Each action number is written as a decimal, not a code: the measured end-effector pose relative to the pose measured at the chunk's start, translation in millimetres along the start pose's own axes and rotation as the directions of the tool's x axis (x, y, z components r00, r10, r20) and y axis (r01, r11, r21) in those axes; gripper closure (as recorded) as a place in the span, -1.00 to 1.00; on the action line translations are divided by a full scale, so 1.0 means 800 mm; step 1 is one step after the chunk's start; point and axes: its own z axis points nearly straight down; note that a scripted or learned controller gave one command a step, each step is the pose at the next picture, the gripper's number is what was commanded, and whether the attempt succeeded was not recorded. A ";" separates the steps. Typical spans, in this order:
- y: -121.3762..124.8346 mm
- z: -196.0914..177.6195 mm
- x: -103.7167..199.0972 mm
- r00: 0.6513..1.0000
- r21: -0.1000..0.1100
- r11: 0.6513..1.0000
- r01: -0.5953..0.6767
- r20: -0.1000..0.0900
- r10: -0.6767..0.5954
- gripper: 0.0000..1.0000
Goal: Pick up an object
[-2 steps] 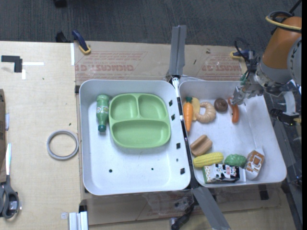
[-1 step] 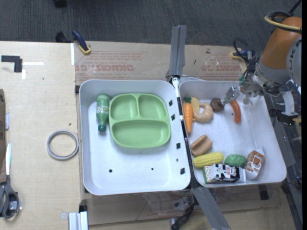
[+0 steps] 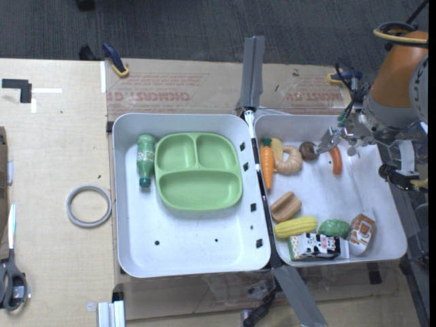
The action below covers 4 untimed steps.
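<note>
White left bin (image 3: 136, 251): green tray (image 3: 199, 170), bottle (image 3: 145, 159). Right bin (image 3: 381, 216): toy food. Jaws (image 3: 338, 139) state unclear.

Dark grey carpet (image 3: 204, 12) runs behind the bench. The bench (image 3: 48, 155) is pale wood. Brown cardboard (image 3: 170, 90) lies on it.

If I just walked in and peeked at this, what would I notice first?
Probably the big green divided plate in the left bin, with a small green bottle lying beside it. Next, the pile of toy food in the right bin: a carrot, a hot dog, a corn cob and more. The robot's hand hangs over that bin's far side, near a little orange sausage.
</note>
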 end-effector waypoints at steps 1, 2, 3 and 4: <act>0.028 -0.206 0.027 0.973 -0.001 0.973 0.230 0.002 -0.230 -1.00; 0.027 -0.160 -0.001 0.985 0.001 0.985 0.171 0.000 -0.171 -1.00; 0.016 -0.021 -0.004 0.999 0.001 0.999 0.045 0.000 -0.045 -1.00; 0.038 0.023 -0.010 0.998 -0.020 0.998 0.058 0.009 -0.058 -1.00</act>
